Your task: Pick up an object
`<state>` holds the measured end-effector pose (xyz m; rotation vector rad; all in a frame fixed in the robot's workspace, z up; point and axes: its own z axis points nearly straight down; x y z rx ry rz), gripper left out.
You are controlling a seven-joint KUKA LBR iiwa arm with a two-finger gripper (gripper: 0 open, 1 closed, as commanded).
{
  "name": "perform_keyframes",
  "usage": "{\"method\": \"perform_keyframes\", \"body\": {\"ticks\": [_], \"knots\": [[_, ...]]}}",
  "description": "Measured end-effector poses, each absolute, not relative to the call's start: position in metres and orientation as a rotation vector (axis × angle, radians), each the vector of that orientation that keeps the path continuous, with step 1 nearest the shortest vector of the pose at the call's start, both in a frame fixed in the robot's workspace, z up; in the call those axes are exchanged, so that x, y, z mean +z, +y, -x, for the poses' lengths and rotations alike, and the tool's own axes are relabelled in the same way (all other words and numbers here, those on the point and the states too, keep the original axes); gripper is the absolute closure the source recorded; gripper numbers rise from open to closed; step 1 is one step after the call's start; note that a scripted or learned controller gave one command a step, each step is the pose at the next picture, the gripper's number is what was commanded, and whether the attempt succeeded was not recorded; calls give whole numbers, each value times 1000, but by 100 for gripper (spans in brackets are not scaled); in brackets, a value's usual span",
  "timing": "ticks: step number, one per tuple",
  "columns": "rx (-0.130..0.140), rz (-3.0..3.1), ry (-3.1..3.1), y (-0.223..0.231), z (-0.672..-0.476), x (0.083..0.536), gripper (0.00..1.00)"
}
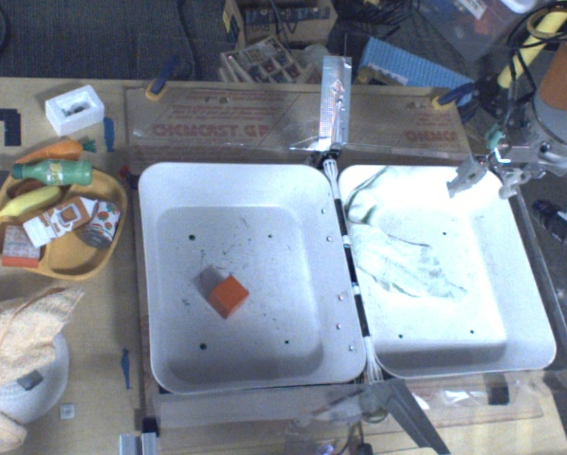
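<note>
- The claw (484, 172) hangs over the far right corner of the right bin (525, 344), with its two fingers spread apart and nothing between them.
- One fingertip (457, 183) points down toward the brightly lit bin floor; the other sits just beside the bin's right rim.
- The arm (558, 83) comes in from the right edge, with an orange band above the wrist and black and yellow cables looping over it.
- The right bin touches the left bin (160, 207) along a shared middle seam.
- The orange block (229, 296) lies on the floor of the left bin, a little below that bin's centre and well apart from the claw, with a dark grey patch touching its upper left side.
- Left of the left bin, a yellow bowl (75, 259) holds a green bottle (54, 172), a banana (23, 202) and small packets.
- A white box (74, 109) sits beyond the bowl, and a pale cloth (23, 335) lies nearer than it.
</note>
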<state>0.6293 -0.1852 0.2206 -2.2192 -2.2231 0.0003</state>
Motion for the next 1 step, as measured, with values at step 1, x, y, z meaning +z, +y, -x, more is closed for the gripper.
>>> {"method": "perform_keyframes", "body": {"ticks": [1], "knots": [[2,2443,-1970,-187,-559,166,0]]}}
